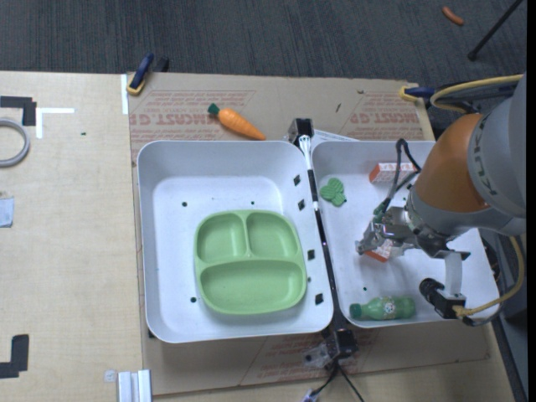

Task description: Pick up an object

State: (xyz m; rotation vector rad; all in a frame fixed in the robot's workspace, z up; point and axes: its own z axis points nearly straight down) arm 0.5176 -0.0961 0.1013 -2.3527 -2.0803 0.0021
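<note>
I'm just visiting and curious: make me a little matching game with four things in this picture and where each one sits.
Things:
1. green divided plate
2. toy carrot
3. green bottle
4. small green leafy piece

Places:
A. lying along the near wall of the right bin
B. on the cardboard behind the bins
C. in the middle of the left bin
D. upper left part of the right bin, close to the divide between the bins

Pairs: 1-C, 2-B, 3-A, 4-D
</note>
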